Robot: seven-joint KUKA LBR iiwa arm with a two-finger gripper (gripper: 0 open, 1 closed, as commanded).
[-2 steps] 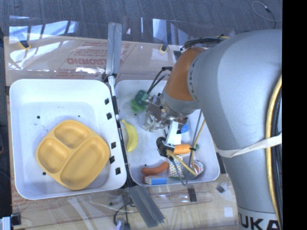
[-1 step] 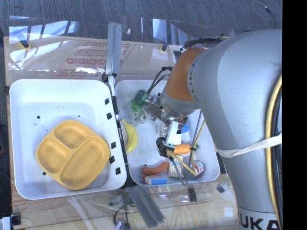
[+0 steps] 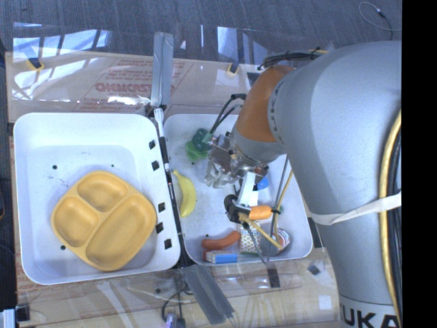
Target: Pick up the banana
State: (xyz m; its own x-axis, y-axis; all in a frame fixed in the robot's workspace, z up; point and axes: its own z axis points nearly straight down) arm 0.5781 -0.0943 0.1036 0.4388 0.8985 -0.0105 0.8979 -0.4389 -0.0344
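Observation:
The yellow banana [image 3: 185, 193] lies in the right bin [image 3: 179, 135], against its left wall, partly hidden by the divider between the bins. My gripper [image 3: 220, 175] hangs over the middle of the right bin, a little to the right of the banana and apart from it. The grey arm with its orange band [image 3: 259, 111] covers much of the bin's right side.
In the right bin lie a green item [image 3: 199, 143] at the back, a red-orange sausage-like piece [image 3: 221, 240], an orange piece [image 3: 259, 212], a blue-and-white box [image 3: 225, 257] and a patterned packet [image 3: 270, 239] at the front. The left bin [image 3: 41, 142] holds a yellow divided plate [image 3: 104, 219].

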